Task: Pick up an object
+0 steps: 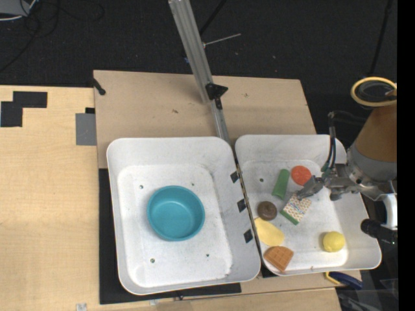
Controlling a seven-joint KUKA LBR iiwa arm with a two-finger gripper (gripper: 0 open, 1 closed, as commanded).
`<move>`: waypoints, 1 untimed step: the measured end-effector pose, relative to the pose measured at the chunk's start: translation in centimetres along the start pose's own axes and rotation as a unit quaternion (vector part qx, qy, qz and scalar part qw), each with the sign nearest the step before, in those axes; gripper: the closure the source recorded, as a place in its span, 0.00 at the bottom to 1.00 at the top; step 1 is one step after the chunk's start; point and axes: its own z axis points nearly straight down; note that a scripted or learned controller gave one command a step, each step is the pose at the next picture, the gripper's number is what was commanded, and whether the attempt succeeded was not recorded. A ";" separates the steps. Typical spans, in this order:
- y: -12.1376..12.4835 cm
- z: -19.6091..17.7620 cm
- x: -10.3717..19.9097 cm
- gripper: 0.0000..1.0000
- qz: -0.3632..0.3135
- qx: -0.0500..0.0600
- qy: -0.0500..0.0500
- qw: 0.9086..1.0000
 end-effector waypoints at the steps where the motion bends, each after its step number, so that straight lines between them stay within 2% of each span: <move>1: 0.1 5.0 0.1 0.00 0.000 -0.002 0.000 1.000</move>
